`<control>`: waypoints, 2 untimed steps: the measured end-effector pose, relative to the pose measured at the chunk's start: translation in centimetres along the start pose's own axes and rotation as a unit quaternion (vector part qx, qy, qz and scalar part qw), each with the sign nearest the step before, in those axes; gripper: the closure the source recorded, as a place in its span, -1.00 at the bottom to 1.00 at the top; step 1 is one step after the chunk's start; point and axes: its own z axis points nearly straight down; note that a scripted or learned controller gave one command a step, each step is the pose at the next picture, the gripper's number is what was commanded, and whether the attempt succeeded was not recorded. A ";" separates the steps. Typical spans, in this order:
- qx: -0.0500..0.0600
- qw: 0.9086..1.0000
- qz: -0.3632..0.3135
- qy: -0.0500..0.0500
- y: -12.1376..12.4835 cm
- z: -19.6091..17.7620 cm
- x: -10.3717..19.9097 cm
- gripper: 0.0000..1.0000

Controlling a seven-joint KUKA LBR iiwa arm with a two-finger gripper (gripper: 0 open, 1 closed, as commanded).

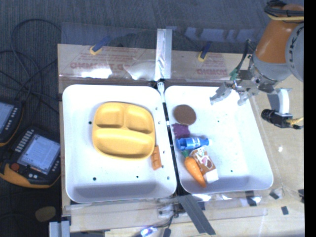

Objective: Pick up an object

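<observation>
Altogether two white bins (74,181), one yellow tray (123,130), one carrot (195,171), tool (229,96) spread wide, holding nothing.

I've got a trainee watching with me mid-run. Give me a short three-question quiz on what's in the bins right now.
1. True or false: the yellow divided tray lies in the right bin.
2. Which touches the blue bottle's upper side? A) purple item B) orange piece C) brown disc
3. Fill in: the pincer is over the right bin's far ___ corner.

Key: 1 false, it lies in the left bin; 2 A; 3 right.
</observation>
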 end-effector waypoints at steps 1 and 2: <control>-0.005 0.997 -0.074 -0.001 2.3 11.9 5.9 -1.00; -0.011 0.969 -0.245 -0.004 -0.3 12.1 5.8 -1.00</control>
